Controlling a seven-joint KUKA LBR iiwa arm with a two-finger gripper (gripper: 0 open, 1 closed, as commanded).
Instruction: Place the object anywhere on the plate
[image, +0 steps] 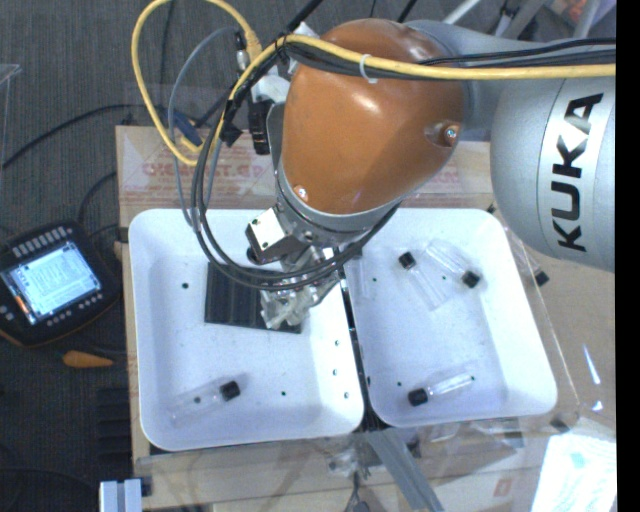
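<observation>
- The gripper (285, 305) is hanging low over the left bin (160, 300), beneath the orange wrist band (365, 110) of the arm (560, 130).
- Finger state: cannot tell; the wrist and cables (200, 150) are covering most of the mechanism.
- The gripper tip is sitting at the 3 o'clock edge of a dark square plate (228, 298), which is lying flat on the left bin floor.
- Whether anything is being held cannot be determined.
- A clear vial with a black cap (215, 393) is lying at 7 o'clock from the gripper, near the front wall of the left bin, apart from the plate.
- The right bin (520, 330) is containing three similar vials: two (440, 270) at 3 o'clock from the gripper, one (440, 388) at 4 o'clock.
- A handheld pendant (50, 283) is resting outside the bins at 9 o'clock.
</observation>
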